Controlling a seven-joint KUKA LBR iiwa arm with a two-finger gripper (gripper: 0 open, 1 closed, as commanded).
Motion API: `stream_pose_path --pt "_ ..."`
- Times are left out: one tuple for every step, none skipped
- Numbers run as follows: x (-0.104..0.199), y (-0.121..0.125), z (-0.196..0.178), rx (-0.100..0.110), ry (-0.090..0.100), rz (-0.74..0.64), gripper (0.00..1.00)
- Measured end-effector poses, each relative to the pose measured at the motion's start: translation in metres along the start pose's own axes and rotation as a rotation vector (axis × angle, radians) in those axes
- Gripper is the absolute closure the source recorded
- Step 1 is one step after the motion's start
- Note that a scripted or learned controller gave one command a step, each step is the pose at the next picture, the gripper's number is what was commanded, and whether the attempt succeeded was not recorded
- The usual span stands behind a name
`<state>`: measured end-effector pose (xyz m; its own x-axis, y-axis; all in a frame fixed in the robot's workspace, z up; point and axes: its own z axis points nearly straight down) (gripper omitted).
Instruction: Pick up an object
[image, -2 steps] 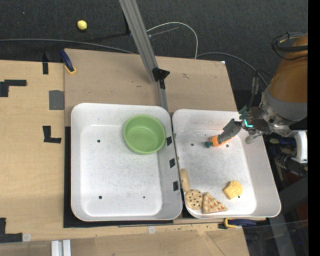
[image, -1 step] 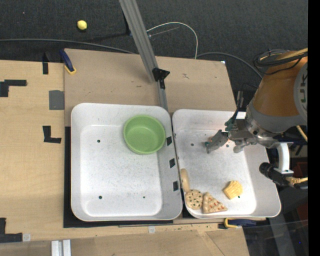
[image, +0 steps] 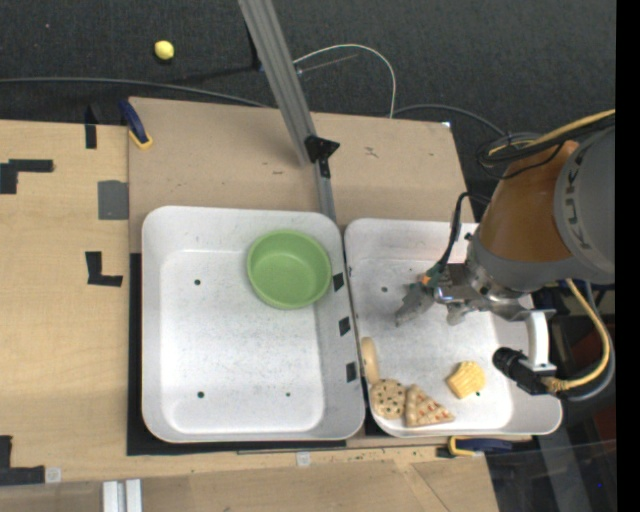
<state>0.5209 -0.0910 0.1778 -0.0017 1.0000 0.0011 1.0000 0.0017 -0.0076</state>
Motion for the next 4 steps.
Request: stream_pose_path --pt "-0.005 -0.002 0.063 0.001 0.000 0.002 0.00" --pt "-0.004 -0.001 0.050 -0.002 0.000 0.000 1.00" --pt "-0.004 0.005 -0.011 -0.012 -0.002 0.000 1.00" --pt "-0.004 0.004 -0.053 -0.011 -0.002 0.000 1.00"
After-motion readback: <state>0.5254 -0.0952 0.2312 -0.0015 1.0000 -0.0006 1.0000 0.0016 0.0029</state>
